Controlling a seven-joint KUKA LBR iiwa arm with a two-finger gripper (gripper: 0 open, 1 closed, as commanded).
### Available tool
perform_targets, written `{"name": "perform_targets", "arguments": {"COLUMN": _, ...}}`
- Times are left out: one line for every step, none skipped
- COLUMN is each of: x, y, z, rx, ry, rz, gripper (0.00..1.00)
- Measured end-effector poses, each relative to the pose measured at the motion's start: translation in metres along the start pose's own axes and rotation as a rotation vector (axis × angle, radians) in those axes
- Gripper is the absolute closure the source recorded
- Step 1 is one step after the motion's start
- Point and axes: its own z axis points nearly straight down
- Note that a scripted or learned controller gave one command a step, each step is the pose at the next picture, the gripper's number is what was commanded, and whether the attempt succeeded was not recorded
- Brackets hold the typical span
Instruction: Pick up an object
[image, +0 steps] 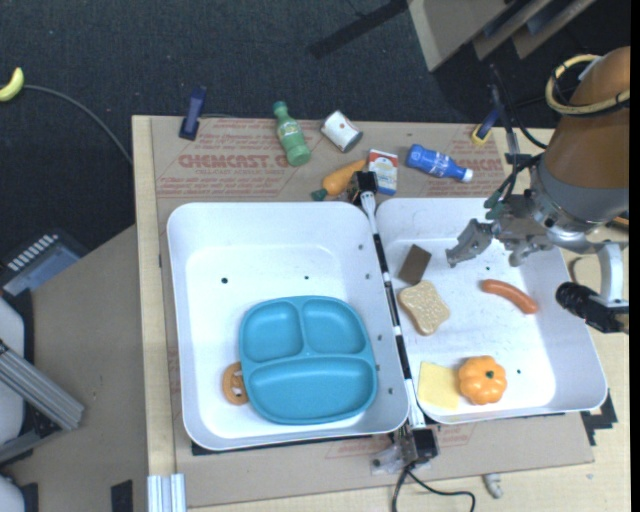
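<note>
- Jaws of the gripper (494, 243) stood spread wide, nothing between them, poised over the right bin (570, 350).
- Blue tray (305, 357): across the divider from the sausage, in the left bin.
- Bread slice (425, 307): left of the sausage; probably light, foam-soft.
- Pumpkin (482, 379): below the sausage; round, likely slippery.
- Sausage (510, 295): just below the gripper, lying flat; judged light, smooth, slightly yielding, best pinched across its narrow middle.
- Brown block (415, 263): left of the sausage.
</note>
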Motion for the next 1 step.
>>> {"name": "perform_targets", "arguments": {"x": -0.0086, "y": 0.0158, "z": 0.1534, "rx": -0.003, "ry": -0.001, "rz": 0.001, "gripper": 0.00}}
